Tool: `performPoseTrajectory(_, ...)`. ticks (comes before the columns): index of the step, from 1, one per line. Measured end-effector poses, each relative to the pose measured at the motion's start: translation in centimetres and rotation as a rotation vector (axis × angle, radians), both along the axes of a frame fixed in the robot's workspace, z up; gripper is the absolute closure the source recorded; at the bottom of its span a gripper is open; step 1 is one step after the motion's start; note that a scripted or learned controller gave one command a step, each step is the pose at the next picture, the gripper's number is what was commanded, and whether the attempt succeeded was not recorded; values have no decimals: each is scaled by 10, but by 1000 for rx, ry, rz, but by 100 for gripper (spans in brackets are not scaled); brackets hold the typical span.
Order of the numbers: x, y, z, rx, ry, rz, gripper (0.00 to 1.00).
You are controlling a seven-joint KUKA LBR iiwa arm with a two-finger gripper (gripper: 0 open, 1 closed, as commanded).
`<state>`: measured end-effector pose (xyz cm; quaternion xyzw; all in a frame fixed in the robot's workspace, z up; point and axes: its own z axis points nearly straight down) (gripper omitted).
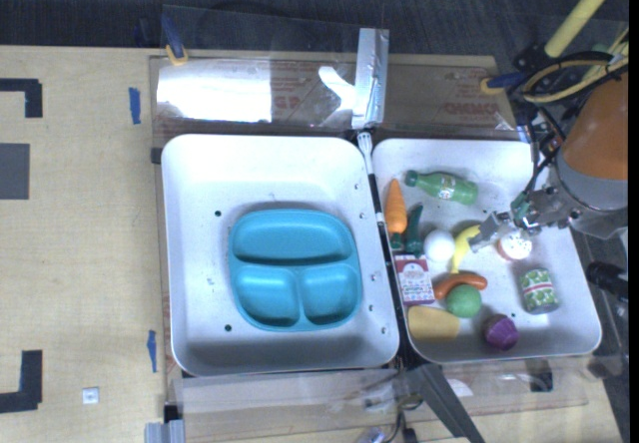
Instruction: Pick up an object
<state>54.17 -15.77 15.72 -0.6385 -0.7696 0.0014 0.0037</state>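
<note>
Left white bin point(190, 231): blue three-compartment plastic tray point(295, 266).
Right white bin point(574, 331): green plastic bottle point(442, 186), orange toy carrot point(395, 205), gripper point(491, 230).

Toys crowd the right bin point(584, 331) from its left wall to mid-frame, while bare floor rings the blue tray point(295, 266) in the left bin point(190, 172).

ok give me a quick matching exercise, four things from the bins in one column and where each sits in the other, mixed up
Things:
1. blue tray
2. green bottle
3. purple piece
4. carrot

Places:
A. near front right corner of the right bin
B. in the left bin
C. along the right bin's left wall
D. toward the back of the right bin

Pairs: 1-B, 2-D, 3-A, 4-C
</note>
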Motion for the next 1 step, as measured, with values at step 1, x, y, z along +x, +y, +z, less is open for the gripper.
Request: performPoseTrajectory(1, 14, 29, 97, -4, -15, 131, 0)
